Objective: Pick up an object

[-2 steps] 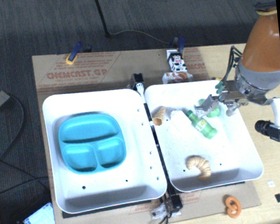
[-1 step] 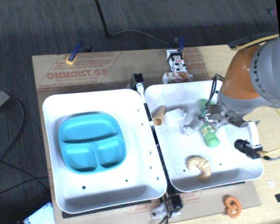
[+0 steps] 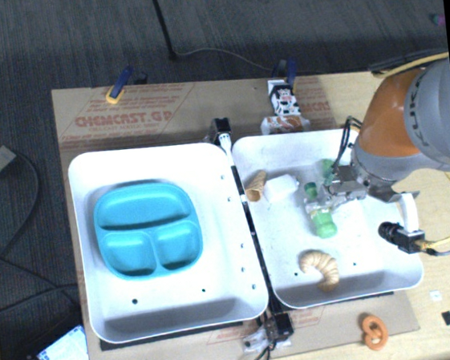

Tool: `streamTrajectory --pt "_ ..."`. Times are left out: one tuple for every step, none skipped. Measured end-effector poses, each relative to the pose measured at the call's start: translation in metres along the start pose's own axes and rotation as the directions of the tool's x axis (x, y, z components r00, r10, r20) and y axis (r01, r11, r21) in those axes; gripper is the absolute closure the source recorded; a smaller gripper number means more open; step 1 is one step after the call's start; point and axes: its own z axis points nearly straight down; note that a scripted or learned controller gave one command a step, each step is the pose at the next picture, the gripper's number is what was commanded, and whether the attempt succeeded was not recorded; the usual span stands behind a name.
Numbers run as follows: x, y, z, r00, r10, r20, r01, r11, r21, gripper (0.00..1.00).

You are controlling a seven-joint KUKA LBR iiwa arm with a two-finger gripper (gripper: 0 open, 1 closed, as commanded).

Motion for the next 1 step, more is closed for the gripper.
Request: streamTrajectory --pt "0.0348 0.0282 -0.1086 1.000 -0.002 0.001 0.002 1.000 -0.004 1.00"
